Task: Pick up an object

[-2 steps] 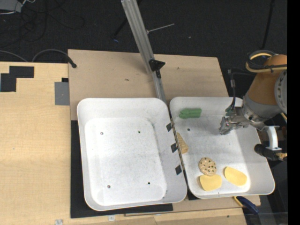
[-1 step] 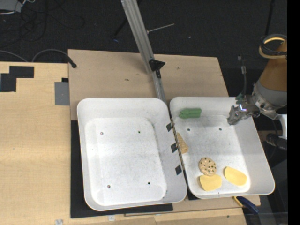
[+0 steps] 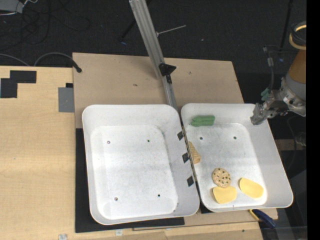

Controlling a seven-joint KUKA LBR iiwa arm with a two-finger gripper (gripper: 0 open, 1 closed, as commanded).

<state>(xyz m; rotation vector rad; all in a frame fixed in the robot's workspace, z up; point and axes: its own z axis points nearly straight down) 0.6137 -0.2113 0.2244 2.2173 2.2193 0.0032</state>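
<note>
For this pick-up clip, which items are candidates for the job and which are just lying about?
Job: green block, cookie, two yellow pieces, tan piece by the divider, gripper at the right bin's far corner.

Lying about: metal rail, left bin.

Five small objects lie in the right-hand white bin (image 3: 280, 184). A green oblong piece (image 3: 203, 120) lies flat near the far left corner. A tan, bread-like piece (image 3: 194, 153) rests against the left wall, about halfway along. Near the front, a round brown cookie with dark chips (image 3: 221, 176) touches a flat yellow piece (image 3: 224, 194) just in front of it. A second flat yellow piece (image 3: 250, 187) lies just to their right.
</note>
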